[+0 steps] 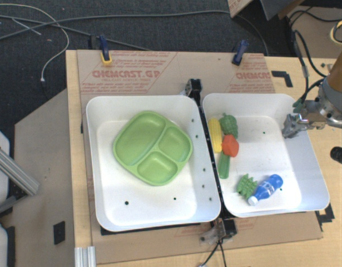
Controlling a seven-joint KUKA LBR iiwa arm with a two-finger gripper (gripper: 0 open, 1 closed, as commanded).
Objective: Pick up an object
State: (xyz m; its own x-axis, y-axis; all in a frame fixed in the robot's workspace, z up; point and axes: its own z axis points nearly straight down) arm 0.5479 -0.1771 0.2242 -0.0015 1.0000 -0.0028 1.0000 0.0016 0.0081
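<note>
Currently the gripper [292, 125] sits at the right rim of the right bin [312, 171], with nothing visible between its fingers; whether they are apart or together cannot be told. Well apart from it, along the bin's left wall, lie a yellow corn cob [215, 136], a green vegetable [229, 125], an orange-red piece [230, 146] and a green stick [223, 166]. Near the bin's front lie a blue bottle [267, 188] and a spiky green toy [246, 186], touching. A green divided plate [153, 147] occupies the left bin [104, 204].
</note>
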